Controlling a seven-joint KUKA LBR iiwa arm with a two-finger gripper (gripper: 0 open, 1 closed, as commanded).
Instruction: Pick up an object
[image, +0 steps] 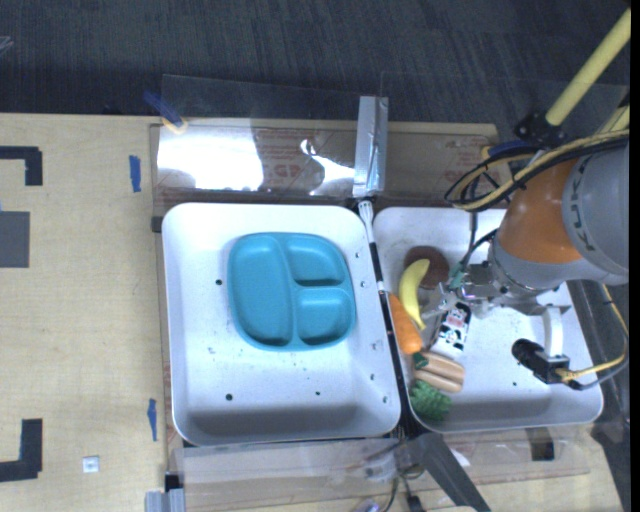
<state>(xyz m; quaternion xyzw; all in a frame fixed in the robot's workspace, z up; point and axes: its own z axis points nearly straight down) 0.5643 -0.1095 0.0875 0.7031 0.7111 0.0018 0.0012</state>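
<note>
The things to pick lie in a huddle, and I take the banana (412, 285) as my mark. It lies curved and yellow against the left wall of the right bin (565, 405). Touching the banana's lower end is a carrot (405, 325), which runs down along the same wall. Behind the banana sits a dark brown round thing (430, 258), half covered by it, and I cannot name it. Below the banana, past the carrot, lie a tan roll-shaped piece (441, 372) and then a green leafy lump (430, 400) at the bin's near edge, partly hidden by the rim.

Just right of the banana is a small white piece with black marks (455, 328). Whether it is a loose object or part of my own tool, I cannot make out.

My gripper (460, 298) hangs just right of the banana, over that white piece. My wrist covers it from above, so I cannot tell whether it is clenched, released, or grasping anything. The orange band (535, 225) sits further right of the banana, and my grey arm is cut off at the frame's edge.

Well left of the banana, in the left bin (200, 400), a blue divided plate (292, 290) lies flat.
</note>
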